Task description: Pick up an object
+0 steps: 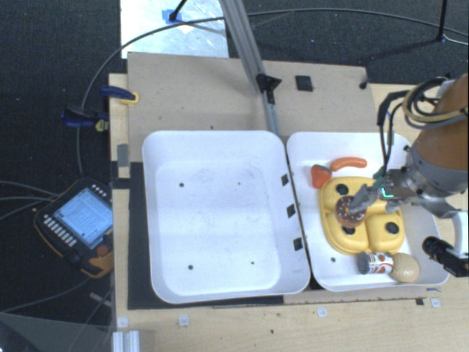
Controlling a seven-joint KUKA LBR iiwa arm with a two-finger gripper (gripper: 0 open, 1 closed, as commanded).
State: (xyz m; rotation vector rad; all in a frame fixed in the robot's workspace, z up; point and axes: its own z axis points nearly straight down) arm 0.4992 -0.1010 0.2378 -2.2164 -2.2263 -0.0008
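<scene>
Centre the end effector [357, 202], finger state indiscernible, squarely over the yellow toy [363, 222] before closing.

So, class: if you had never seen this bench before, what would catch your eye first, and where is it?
The big yellow plastic toy in the right white bin stands out, with the gripper down over it. An orange carrot-shaped piece lies just behind it, and a small can and a beige rounded object lie at the bin's near edge.
</scene>
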